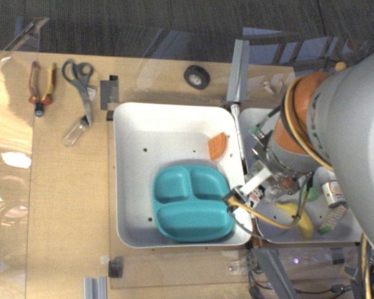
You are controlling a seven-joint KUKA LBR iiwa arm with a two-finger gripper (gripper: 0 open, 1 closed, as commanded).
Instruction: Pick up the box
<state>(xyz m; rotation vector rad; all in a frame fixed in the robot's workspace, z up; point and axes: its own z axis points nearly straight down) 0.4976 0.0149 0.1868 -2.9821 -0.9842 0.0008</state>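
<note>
I cannot make out a box with certainty. A small orange piece point(217, 146) lies in the left bin point(134, 167) near its right wall. In front of it a teal divided tray point(192, 202) rests in the same bin. The arm point(336, 136) covers most of the right bin point(280, 224), and my gripper point(285, 189) reaches down into that bin's left part, under the wrist. Beside it in the right bin I see a yellow item point(299, 218), a green item point(303, 194) and a small white bottle point(331, 192). What lies under the gripper is hidden.
Pliers point(40, 87), scissors point(82, 85), a black roll point(197, 76) and a small dark block point(109, 91) lie on the wooden bench behind and left of the bins. A grey metal post point(238, 70) stands between the bins at the back.
</note>
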